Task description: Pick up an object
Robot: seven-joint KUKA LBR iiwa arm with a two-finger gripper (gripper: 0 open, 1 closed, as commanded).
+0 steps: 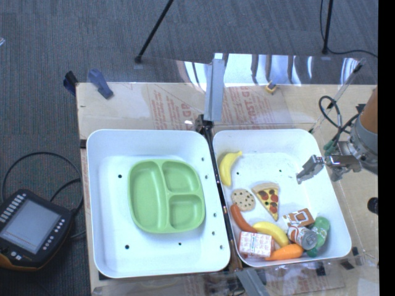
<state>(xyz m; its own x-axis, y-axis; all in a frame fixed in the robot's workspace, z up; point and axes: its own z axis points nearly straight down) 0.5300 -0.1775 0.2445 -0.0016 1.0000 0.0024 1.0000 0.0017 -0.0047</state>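
Note:
The right bin [290, 142] holds toy food. A yellow banana [228, 166] lies at its left, with a cookie [244, 199] and a pizza slice [269, 198] in the middle. A red sausage [241, 218], a second banana [271, 232], a pink carton [255, 243], an orange carrot [286, 253], a can [300, 235], a small box [299, 217] and a green bottle [320, 234] crowd the near corner. My gripper [310, 169] hangs above the bin's right side, right of the pizza slice, apart from every item and carrying nothing.
The left bin [105, 227] holds a green divided plate [166, 195]. A metal post [214, 91] stands behind the wall between the bins. A teach pendant [31, 224] lies on the floor at the left. Cables [336, 113] trail near the arm.

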